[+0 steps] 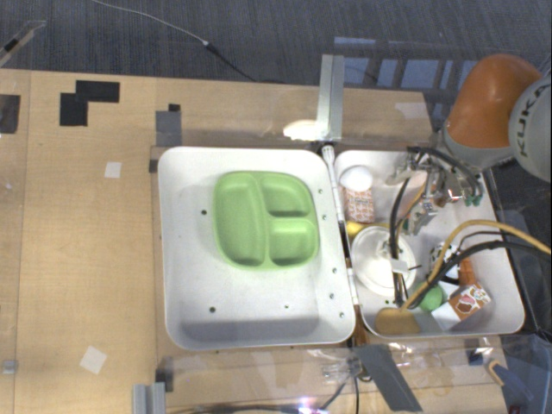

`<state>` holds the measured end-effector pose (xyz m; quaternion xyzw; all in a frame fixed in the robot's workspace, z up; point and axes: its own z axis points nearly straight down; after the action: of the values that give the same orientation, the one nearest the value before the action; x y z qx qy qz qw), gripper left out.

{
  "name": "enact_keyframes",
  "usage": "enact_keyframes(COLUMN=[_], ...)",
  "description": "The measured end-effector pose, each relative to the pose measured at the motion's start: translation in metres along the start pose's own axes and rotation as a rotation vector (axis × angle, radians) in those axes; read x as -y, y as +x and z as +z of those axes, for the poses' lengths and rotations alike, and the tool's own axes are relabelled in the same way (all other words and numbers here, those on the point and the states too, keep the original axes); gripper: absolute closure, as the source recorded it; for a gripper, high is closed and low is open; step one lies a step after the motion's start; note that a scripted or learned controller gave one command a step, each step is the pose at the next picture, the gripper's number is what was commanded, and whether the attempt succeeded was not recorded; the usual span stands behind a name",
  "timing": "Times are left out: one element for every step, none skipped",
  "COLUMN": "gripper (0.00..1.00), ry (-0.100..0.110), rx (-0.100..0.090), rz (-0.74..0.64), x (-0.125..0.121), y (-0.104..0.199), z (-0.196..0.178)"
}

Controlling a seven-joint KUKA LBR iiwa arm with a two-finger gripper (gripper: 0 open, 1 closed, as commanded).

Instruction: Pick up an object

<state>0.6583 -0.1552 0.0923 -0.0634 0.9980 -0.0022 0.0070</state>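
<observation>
My gripper [416,214] hangs over the right bin [509,313], near the bin's middle, with cables looping around it. Just left of it stands a small patterned cup with a white lid [357,193]. A white bowl [376,259] lies below and to the left of the gripper. At the bin's front lie a green piece [432,298], a brown wooden piece [396,321] and a small red and white pack [470,300]. I see no object in the gripper.
A green divided plate [264,219] sits in the left bin [194,317]. The arm's orange band [487,102] rises at the back right. A metal post [331,97] stands behind the wall between the bins. Black and yellow cables cross the right bin.
</observation>
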Motion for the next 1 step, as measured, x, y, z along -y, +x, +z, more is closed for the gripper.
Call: enact_keyframes(gripper=[0.00], ry=[-0.001], rx=[-0.026], rz=[-0.026], x=[-0.0020], y=[-0.0087], z=[0.0013])
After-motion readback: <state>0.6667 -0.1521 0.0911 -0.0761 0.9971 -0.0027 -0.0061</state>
